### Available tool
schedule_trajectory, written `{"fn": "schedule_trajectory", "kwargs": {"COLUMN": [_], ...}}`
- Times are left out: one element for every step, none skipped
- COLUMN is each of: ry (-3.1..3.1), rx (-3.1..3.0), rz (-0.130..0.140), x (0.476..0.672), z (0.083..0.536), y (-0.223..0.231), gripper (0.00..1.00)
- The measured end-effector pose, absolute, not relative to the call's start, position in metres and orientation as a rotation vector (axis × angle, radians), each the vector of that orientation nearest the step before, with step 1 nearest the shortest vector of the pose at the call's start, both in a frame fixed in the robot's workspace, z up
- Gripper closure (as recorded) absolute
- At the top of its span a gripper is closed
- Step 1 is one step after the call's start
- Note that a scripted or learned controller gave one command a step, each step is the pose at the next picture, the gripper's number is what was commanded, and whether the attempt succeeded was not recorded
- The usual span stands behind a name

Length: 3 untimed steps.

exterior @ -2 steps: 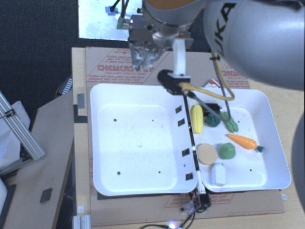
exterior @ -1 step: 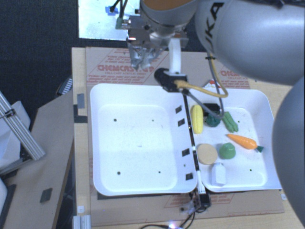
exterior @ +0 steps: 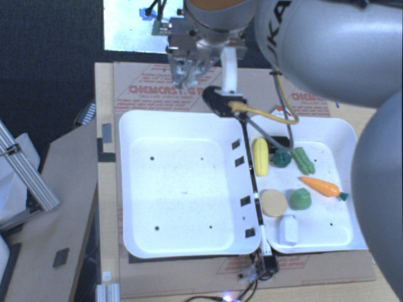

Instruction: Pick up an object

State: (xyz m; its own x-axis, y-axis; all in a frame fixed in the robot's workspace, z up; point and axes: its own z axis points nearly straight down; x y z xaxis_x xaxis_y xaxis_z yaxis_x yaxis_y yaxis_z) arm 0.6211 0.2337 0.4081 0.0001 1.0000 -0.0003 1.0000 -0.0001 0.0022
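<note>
End effector (exterior: 187,74) raised above bins' far edge, holding nothing

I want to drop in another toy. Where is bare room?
The left bin floor is free between its walls. The right bin is crowded around the corn, carrot and round biscuit; its near-right corner is bare.

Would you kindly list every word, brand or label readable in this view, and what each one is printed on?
"CHEMCAST", in red, partly blurred, on the brown sheet under the bins, left of the hand.
"KU", black letters cut off by the frame, on the grey arm.
Red print behind the right bin: too blurred to read.
</note>
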Motion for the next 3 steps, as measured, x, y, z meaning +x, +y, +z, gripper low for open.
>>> {"fn": "schedule_trajectory", "kwargs": {"ry": [2.221,2.219,2.218], "rx": [2.218,2.221,2.221], "rz": [0.004,0.002,0.003], "x": [0.625,0.641,0.651], "z": [0.414,0.407,0.404], "y": [0.234,0.234,0.234], "gripper": [1.0,1.0,1.0]}}
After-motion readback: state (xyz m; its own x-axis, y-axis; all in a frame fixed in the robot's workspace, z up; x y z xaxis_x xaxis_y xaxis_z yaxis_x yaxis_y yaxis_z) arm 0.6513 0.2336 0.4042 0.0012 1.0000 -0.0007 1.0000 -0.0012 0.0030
